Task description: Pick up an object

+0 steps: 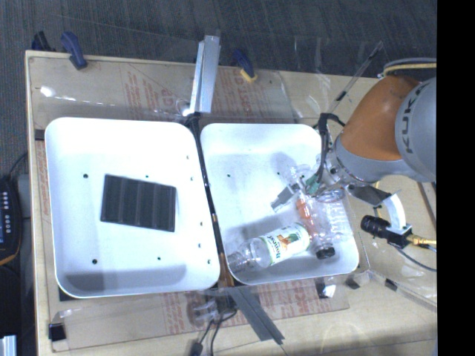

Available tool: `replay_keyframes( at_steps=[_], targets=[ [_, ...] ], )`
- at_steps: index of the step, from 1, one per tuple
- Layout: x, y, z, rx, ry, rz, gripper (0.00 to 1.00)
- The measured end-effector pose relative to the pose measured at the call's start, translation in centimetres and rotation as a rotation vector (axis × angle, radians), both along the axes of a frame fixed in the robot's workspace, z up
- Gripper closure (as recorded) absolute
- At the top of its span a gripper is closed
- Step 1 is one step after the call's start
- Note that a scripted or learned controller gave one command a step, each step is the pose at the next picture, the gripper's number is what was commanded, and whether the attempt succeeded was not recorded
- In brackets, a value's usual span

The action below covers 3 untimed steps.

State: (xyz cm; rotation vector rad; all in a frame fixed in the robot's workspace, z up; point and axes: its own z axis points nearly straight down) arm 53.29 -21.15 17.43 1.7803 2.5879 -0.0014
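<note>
Nearest the lower edge of the view, in the right shallow white plastic bin, a clear plastic bottle with a green and white label lies on its side, its neck pointing toward the lower left corner and close to the bin's front wall. Just beside its far end sits a crumpled clear plastic bottle with an orange label and a black cap, lying along the bin's right wall; the two look to be touching or nearly so. Both are probably light and empty, smooth and slippery, and the crumpled one will likely give under pressure. The labelled bottle looks the stiffer, and the best place to take hold is across its round middle, over the label, where the paper offers some grip.

Further in, the tool hangs low over the crumpled bottle at the end of the grey arm with the orange band. How far it stands open I cannot tell, nor whether it has hold of anything, since clear plastic blurs around it.

In the left white bin a flat dark ribbed rectangular pad rests well apart, on the wooden desk
</note>
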Motion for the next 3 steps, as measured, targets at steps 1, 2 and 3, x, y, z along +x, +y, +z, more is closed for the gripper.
replay_keyframes(
  at_steps=[1, 2, 3],
  targets=[
    [-0.6, 0.2, -3.3, 0.001, 0.003, -0.011, 0.00],
    [0.7, 0.0, -3.9, 0.000, 0.000, -0.057, 0.00],
    [-0.5, 0.2, -2.1, 0.003, 0.002, -0.043, 0.00]
  ],
)
